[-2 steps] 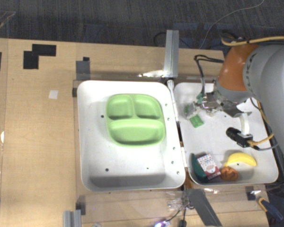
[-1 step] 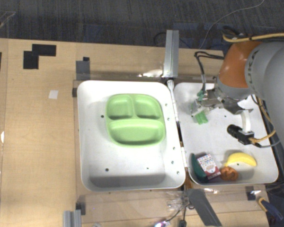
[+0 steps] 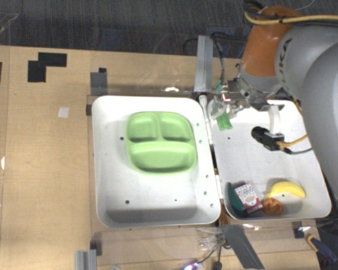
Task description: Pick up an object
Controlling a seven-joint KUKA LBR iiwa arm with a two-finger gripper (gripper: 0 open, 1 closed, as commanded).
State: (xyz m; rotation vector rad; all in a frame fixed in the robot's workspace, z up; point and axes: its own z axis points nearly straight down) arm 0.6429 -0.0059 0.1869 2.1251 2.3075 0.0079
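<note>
My gripper [image 3: 221, 107] hangs over the far left corner of the right bin [image 3: 253, 167], below the orange wrist band [image 3: 265, 41]. A small green piece [image 3: 224, 122] shows just beneath it, and I cannot tell whether it is held. At the near end of that bin lie a yellow banana [image 3: 287, 190], a small white and red carton [image 3: 248, 194], a brown lump [image 3: 274, 207] and a dark green item [image 3: 232, 194], all well apart from the gripper.
The left bin [image 3: 110, 151] holds a green divided plate [image 3: 160, 141]. The grey arm covers the right bin's far right side. A black fitting [image 3: 267, 136] with a yellow cable hangs over that bin's middle. A metal post [image 3: 203, 61] stands behind the bins.
</note>
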